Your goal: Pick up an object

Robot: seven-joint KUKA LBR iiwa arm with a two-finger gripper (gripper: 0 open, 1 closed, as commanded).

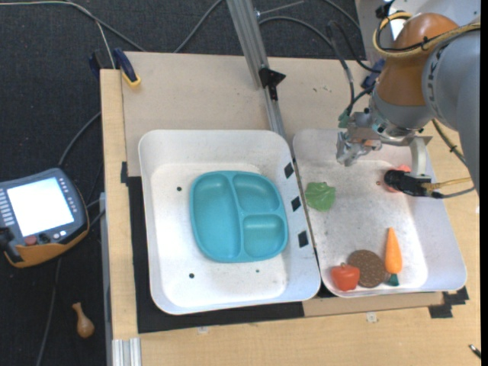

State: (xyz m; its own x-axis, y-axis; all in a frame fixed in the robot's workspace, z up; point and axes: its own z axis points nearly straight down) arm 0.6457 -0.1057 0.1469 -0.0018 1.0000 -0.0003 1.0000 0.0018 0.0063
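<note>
So far nothing is picked: the tool hangs over the right bin, carrying nothing that I see, the toy carrot untouched.

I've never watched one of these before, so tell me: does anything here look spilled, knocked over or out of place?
Nothing stands out. The teal divided plate lies flat in the left bin. In the right bin, the green leafy toy, carrot, brown patty and red tomato lie loose.
</note>
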